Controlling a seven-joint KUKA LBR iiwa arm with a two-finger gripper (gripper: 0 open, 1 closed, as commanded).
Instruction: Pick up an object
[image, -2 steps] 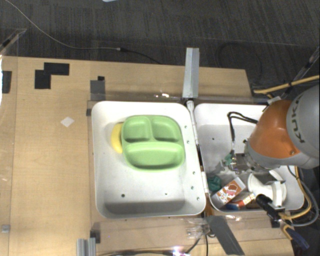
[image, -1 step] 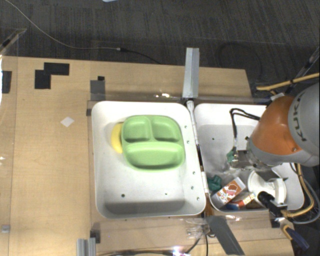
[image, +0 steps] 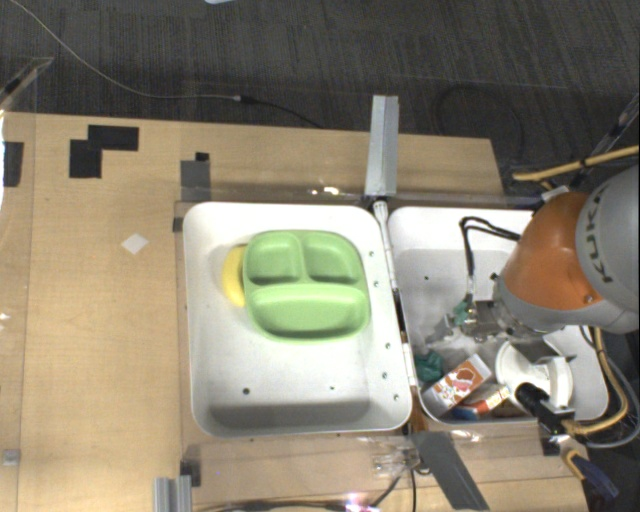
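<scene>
The gripper (image: 465, 318) sits low in the right bin (image: 430, 250) (whether it is open or closed cannot be told). Near it, in the bin's front corner, lie a teal item (image: 432, 362) and a red-and-white packet (image: 462, 383). A green tray (image: 303, 282) rests in the left bin (image: 290, 400).

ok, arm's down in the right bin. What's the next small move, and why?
Probably shift the gripper a little toward the view's bottom edge, over the red-and-white packet, before descending. The gripper sits in the right bin just up-view of the clutter in its near-left corner, beside a teal item, and I can't see it holding anything.
</scene>
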